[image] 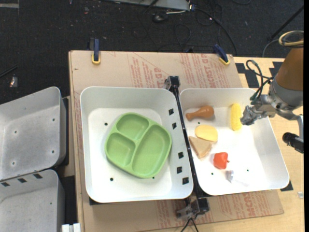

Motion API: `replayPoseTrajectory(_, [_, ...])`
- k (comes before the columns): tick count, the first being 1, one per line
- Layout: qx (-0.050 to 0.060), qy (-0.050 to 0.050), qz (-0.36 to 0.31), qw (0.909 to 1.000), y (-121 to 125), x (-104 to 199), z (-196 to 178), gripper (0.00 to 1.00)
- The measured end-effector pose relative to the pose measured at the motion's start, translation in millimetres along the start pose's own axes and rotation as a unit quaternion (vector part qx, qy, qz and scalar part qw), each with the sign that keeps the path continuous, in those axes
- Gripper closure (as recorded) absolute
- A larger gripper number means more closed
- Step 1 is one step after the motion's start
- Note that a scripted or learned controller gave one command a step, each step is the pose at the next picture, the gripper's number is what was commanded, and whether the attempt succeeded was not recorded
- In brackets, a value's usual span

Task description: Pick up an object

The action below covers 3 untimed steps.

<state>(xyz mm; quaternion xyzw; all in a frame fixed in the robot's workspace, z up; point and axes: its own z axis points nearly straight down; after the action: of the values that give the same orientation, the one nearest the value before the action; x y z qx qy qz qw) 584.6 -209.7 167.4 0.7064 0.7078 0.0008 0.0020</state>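
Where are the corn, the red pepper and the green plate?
corn (235, 116), camera view, middle of the cob
red pepper (220, 160), camera view, its red body
green plate (138, 145), camera view, ridge between its compartments

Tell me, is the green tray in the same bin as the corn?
No, the green tray lies in the left bin; the corn lies in the right bin.

Dark speckled floor (38, 28); cables (212, 13); brown board (140, 66); 2 clamps (95, 51).

I see 2 white bins side by side, the left bin (87, 144) and the right bin (277, 153), on a brown board (130, 69). 2 clamps (95, 52) (222, 54) pin its far edge. 2 spare white trays (29, 129) (29, 202) lie left, and cables (212, 13) cross the dark floor (38, 33).
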Motion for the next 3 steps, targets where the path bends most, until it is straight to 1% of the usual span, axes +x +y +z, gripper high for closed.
replayPoseTrajectory(1, [-0.002, -0.001, -0.001, 1.0, 10.1, 1.7, -60.1, 1.0])
replayPoseTrajectory(2, [0.002, 0.0, 0.0, 1.0, 10.5, 2.0, -44.2, 1.0])
replayPoseTrajectory(3, [0.003, 0.001, -0.002, 1.0, 2.5, 46.5, -42.5, 1.0])
